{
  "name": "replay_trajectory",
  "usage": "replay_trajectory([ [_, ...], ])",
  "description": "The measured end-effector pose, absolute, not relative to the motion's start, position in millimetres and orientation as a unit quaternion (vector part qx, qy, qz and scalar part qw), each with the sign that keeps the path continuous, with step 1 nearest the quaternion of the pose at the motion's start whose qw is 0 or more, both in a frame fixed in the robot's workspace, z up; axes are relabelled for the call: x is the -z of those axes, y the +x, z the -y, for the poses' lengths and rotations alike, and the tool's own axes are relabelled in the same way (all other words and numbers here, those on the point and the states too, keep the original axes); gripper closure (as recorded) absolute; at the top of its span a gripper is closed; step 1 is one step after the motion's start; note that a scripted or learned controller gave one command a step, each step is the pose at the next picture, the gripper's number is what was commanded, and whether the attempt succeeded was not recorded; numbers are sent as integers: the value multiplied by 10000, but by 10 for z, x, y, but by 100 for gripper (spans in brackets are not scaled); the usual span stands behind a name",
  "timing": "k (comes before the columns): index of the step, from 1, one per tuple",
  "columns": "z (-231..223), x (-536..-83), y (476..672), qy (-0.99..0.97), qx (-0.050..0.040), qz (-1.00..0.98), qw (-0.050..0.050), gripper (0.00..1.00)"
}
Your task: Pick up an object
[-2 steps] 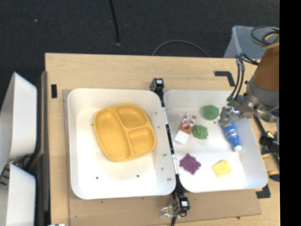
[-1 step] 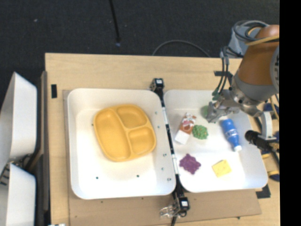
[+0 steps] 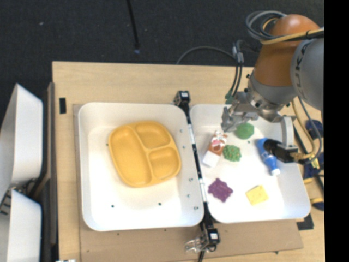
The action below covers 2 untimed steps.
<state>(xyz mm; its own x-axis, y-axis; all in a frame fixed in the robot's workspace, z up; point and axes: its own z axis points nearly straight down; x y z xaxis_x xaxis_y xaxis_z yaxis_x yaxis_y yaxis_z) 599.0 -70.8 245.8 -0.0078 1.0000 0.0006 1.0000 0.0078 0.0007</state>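
Camera view: my gripper (image 3: 233, 120) hangs above the green ball (image 3: 244, 130) (jaws' state, cannot tell); looks light, soft, squeeze its middle.

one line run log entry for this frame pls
end effector: low in right bin | nearest: round green object | grasp: not visible | yellow tray: left bin

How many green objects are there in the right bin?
2. One green object lies just below the gripper, partly covered by it. The other green object lies lower, beside the red and white item. The arm may hide more.
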Motion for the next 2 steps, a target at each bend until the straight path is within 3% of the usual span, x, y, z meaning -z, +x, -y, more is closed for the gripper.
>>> replay_trajectory([
  [2, -376, -2433, 6516, 7046, -2, -7096, 2, 100],
])
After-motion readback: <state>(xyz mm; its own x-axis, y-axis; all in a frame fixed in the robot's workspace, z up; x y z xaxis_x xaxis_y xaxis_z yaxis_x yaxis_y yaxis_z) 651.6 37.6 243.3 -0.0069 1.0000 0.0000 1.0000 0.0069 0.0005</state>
